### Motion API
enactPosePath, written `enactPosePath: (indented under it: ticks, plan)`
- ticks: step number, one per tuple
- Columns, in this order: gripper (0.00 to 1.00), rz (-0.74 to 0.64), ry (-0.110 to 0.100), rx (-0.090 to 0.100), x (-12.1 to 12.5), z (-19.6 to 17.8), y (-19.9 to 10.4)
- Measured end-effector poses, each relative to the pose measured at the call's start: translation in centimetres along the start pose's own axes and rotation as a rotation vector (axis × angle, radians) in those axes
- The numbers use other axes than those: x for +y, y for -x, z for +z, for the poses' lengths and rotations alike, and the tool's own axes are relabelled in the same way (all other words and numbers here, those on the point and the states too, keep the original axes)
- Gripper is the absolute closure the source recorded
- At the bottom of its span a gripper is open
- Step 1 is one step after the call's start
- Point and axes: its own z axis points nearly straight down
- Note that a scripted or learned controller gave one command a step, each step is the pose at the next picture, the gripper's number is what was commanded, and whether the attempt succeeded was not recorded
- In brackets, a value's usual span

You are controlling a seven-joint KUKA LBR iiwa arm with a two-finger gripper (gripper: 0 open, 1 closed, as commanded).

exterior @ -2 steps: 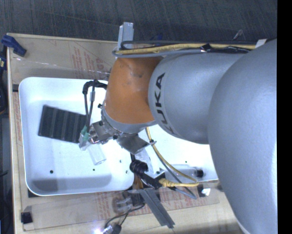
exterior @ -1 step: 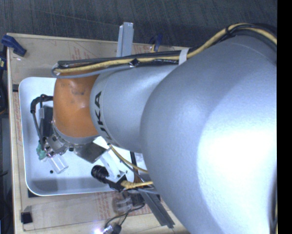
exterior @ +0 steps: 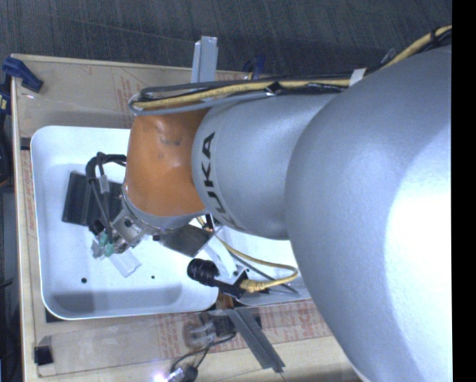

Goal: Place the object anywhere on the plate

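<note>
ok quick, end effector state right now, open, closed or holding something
End effector: cannot be told. It is low over the left white bin, and the orange band and arm block most of the view of it.

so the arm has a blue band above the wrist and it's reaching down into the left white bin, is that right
Not quite. The band above the wrist is orange, not blue; the camera view shows it plainly. The rest stands: the arm does reach down into the left white bin, with its end effector low over the bin's floor.
</note>
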Motion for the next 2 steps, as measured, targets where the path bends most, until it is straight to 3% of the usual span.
enactPosePath:
  ticks: [1,2]
  plan:
    - [1.0,0.227,-0.001,0.001,-3.0,10.5,3.7]
    - [1.0,0.13,0.005,-0.001,2.0,-9.7,-3.3]
